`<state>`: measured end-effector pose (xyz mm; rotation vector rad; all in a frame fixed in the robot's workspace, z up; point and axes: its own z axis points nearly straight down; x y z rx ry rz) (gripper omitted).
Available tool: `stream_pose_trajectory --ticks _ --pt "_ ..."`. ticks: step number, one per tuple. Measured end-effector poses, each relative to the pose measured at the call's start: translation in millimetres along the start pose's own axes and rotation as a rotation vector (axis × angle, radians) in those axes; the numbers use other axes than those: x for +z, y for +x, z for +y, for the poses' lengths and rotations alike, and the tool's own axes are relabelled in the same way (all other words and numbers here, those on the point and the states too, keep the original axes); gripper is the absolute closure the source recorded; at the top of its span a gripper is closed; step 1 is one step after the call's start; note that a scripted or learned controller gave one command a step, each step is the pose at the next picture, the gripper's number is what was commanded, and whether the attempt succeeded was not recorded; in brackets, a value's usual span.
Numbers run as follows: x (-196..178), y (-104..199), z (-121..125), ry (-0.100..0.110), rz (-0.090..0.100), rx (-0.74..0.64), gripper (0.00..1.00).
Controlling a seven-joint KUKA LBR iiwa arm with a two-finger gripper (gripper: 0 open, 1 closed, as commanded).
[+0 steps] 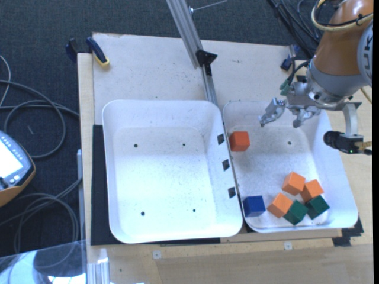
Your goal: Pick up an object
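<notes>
Dark carpet and cables surround the table (148,64); two white bins (160,229) sit below the hand (284,114), fingers spread, nothing between them; an orange cube (239,141) lies just down-left; descending off-centre could nudge it against the wall.

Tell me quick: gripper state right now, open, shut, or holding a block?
Two-finger metal gripper: open, holding nothing, above the far end of the right shallow white bin.

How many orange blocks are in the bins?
4, all in the right bin: a lone orange block near its left wall, and three clustered at the near end. More may hide beneath the cluster.
</notes>
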<state>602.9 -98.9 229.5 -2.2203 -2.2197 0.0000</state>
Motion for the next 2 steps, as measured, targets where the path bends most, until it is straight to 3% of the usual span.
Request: stream_pose_trajectory --ticks 1,2 --pt "104.3 12.1 -1.0 0.008 0.001 0.000 0.00" --pt "122.2 9.4 40.1 -0.012 0.000 -0.004 0.00"
